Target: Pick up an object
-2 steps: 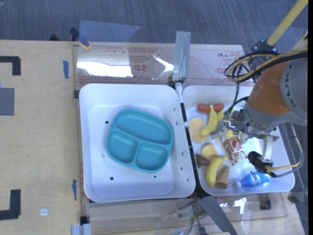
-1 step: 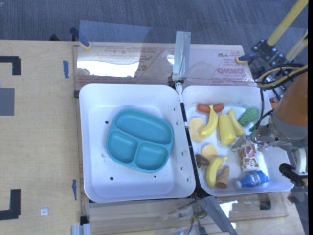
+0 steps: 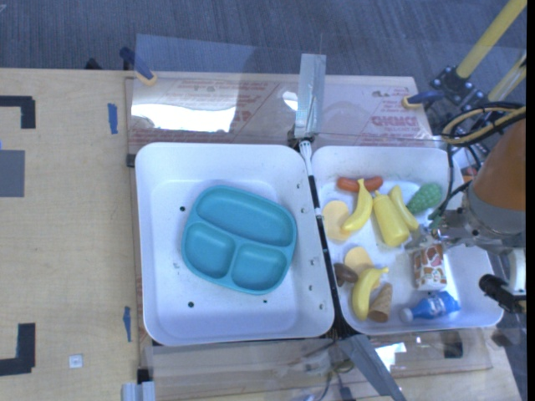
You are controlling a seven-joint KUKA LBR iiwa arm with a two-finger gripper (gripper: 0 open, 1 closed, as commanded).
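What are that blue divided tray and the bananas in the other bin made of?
The blue tray looks like moulded plastic: uniform teal, smooth, softly glossy, rounded compartments. The bananas seem to be toy plastic too, with flat, even yellow and a slight sheen, though real fruit can't be fully excluded.

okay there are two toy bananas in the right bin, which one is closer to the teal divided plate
The lower yellow plastic banana, beside the brown cone-shaped toy. The upper banana sits farther back, by the orange toy.

**Around the bins**

A teal divided tray [image 3: 240,239] lies in the left white bin [image 3: 159,174]. Blue tape marks [image 3: 112,118] dot the wooden counter [image 3: 63,224]. A clear plastic sheet [image 3: 209,98] stands behind the bins, and yellow poles [image 3: 493,32] slant at upper right.
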